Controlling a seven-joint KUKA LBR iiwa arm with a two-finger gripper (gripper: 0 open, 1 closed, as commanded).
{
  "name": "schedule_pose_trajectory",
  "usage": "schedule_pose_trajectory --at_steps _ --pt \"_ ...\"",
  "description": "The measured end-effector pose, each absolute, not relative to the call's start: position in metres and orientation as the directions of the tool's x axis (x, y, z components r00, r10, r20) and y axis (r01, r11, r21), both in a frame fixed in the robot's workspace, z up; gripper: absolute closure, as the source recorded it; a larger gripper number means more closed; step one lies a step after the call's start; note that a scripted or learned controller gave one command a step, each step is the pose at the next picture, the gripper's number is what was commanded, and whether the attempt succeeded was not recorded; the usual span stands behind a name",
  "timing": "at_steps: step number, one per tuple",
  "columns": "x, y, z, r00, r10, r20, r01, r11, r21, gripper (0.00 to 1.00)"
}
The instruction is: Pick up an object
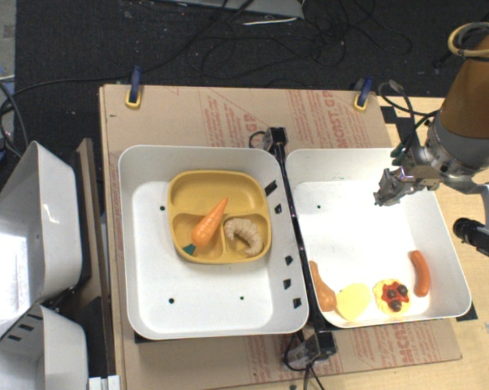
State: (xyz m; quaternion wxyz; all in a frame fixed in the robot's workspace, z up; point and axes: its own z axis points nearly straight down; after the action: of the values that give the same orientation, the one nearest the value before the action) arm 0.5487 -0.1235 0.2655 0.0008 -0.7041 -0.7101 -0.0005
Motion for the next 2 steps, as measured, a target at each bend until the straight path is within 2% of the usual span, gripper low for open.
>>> schedule_pose_trajectory --at_steps 2 --pt "0.544 -0.015 0.273 -0.009 1.0 0.002 1.0 0.009 -0.001 1.0"
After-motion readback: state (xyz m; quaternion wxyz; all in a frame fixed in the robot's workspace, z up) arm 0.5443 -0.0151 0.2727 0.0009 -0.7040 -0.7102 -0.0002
